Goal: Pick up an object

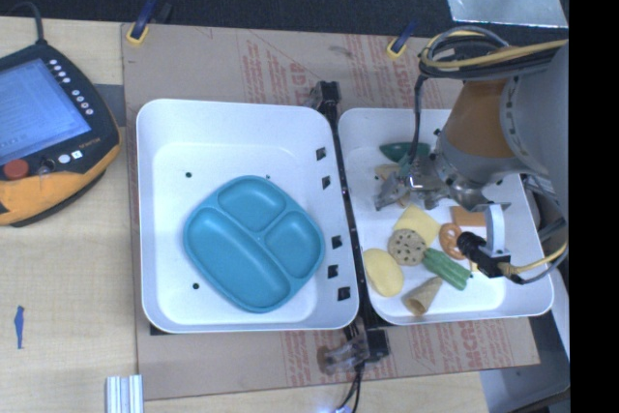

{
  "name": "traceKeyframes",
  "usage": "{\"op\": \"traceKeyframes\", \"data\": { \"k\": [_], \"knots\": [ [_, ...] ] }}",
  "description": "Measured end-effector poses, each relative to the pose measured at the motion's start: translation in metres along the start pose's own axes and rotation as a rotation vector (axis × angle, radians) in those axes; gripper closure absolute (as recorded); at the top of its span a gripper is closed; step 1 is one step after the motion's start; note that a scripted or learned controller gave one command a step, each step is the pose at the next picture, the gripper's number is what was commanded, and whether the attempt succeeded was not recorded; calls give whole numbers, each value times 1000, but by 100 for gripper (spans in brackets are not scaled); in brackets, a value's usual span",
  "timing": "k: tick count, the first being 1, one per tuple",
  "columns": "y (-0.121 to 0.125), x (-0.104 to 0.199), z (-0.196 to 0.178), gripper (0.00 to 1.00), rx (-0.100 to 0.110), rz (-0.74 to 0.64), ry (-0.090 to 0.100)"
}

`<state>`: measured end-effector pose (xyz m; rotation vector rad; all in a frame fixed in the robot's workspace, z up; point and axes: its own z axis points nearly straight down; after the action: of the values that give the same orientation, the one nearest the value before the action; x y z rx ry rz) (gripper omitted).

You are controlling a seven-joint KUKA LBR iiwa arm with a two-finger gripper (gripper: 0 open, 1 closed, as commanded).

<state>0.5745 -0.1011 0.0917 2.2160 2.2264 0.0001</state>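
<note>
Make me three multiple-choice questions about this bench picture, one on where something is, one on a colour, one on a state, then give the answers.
1. Where does the divided plate lie?
A. in the left bin
B. in the right bin
C. on the bare bench

2. What colour is that plate?
A. red
B. blue
C. white

3. How does the ice cream cone sit?
A. upright on its tip
B. lying on its side
C. hanging from a cable

Answers: 1 A, the plate rests inside the bin on the view's left. 2 B, its whole surface is blue. 3 B, the cone lies flat on the right bin's floor beside the yellow lemon-like piece.
</note>
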Motion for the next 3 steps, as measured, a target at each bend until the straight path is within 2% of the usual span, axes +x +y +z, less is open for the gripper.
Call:
{"op": "traceKeyframes", "data": {
  "k": [1, 2, 3],
  "knots": [
    [-67, 6, 1, 0, 10, 1, 2],
    [-17, 5, -1, 0, -1, 1, 0],
    [78, 7, -1, 0, 15, 1, 1]
  ]
}}
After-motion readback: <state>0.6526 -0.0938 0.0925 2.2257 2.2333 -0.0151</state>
